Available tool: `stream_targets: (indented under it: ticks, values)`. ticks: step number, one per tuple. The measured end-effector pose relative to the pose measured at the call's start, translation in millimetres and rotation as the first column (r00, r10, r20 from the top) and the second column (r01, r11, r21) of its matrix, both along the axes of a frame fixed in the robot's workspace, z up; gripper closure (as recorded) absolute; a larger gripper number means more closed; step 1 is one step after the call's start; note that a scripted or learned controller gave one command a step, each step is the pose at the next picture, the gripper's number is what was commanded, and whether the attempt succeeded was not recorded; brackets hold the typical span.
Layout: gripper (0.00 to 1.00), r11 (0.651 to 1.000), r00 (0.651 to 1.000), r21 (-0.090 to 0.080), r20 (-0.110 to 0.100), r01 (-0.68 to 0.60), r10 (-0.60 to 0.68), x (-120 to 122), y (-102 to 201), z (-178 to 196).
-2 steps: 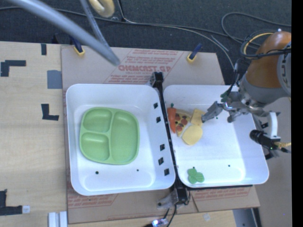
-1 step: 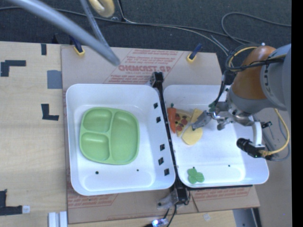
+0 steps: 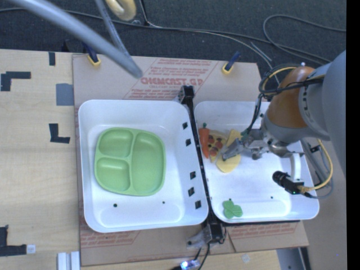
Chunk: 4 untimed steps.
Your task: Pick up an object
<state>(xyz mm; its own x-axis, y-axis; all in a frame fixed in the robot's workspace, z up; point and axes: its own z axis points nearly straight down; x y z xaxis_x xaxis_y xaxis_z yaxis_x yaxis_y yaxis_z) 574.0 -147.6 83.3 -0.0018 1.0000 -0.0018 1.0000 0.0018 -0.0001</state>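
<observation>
In the right bin [image 3: 281, 210] lie three small items. An orange and red toy [image 3: 206, 142] rests against the left wall. A yellow piece [image 3: 228, 164] lies just right of it. A small green piece [image 3: 232, 209] sits near the front wall. My gripper [image 3: 232, 149] reaches in from the right and is low over the yellow piece, covering its middle. The orange-banded wrist [image 3: 287, 103] is above the bin's right half.
The left bin [image 3: 90, 207] holds a green divided plate [image 3: 130, 161]. A black clip divider [image 3: 194, 167] runs between the bins. Cables [image 3: 315, 179] loop around the wrist at the right. A grey pole [image 3: 67, 21] crosses the upper left.
</observation>
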Motion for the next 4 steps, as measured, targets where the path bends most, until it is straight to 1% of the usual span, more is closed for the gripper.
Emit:
stream_targets:
  ticks: [1,2,3,4]
  values:
    - [1.0,1.0,1.0,0.0,0.005,0.0,0.0,1.9,0.2,13.9]
    - [1.0,1.0,1.0,0.0,0.005,0.0,0.0,4.8,-0.8,77.3]
    - [1.0,1.0,1.0,0.0,0.004,0.0,0.0,1.7,-0.5,140.0]
    - [1.0,1.0,1.0,0.0,0.004,0.0,0.0,2.6,-0.5,190.8]
